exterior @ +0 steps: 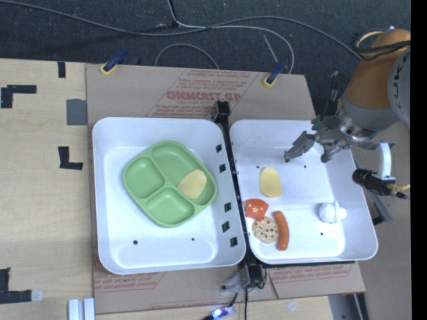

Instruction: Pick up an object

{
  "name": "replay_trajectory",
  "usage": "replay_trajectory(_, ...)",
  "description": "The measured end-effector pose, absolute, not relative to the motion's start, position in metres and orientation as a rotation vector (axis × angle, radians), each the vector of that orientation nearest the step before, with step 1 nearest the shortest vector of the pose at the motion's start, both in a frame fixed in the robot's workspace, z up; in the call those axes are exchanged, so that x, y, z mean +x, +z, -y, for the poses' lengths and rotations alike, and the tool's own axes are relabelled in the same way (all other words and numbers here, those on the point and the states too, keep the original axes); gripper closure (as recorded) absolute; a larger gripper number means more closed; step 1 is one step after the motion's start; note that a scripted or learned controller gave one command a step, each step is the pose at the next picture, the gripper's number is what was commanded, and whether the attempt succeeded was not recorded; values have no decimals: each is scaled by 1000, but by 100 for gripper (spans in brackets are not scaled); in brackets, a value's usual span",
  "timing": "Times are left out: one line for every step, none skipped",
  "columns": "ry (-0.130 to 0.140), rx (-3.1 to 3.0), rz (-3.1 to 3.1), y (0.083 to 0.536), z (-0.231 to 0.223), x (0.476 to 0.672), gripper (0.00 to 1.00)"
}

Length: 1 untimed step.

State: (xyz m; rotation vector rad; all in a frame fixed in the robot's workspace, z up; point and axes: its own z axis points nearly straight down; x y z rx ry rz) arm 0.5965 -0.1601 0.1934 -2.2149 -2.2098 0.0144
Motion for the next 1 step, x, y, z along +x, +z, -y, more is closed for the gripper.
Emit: replay_trajectory(2, -2219, 2222, 201, 160, 600, 0)
